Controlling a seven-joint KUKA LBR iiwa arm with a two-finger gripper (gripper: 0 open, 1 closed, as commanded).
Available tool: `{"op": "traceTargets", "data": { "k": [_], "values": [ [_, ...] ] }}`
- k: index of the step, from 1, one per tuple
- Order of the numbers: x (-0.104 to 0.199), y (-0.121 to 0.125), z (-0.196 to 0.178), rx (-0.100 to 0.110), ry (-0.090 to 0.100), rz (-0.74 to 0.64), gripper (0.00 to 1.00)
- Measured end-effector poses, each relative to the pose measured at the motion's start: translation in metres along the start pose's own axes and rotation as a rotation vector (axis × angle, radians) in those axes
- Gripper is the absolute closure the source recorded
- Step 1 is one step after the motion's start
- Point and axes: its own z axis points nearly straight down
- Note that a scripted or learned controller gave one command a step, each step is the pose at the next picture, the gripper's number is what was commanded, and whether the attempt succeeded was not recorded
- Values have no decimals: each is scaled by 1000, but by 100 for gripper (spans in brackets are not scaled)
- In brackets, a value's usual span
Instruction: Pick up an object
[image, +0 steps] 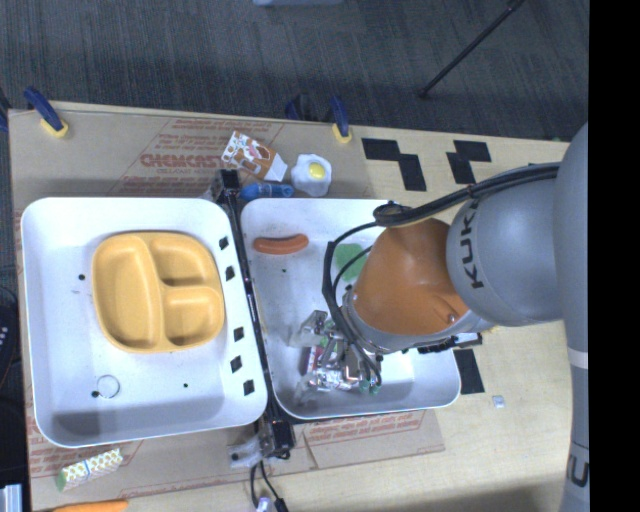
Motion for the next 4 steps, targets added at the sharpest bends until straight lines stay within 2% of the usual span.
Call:
{"op": "traceTargets", "data": {
  "k": [4],
  "values": [
    [0,0,0,0,0,0,0]
  ]
}}
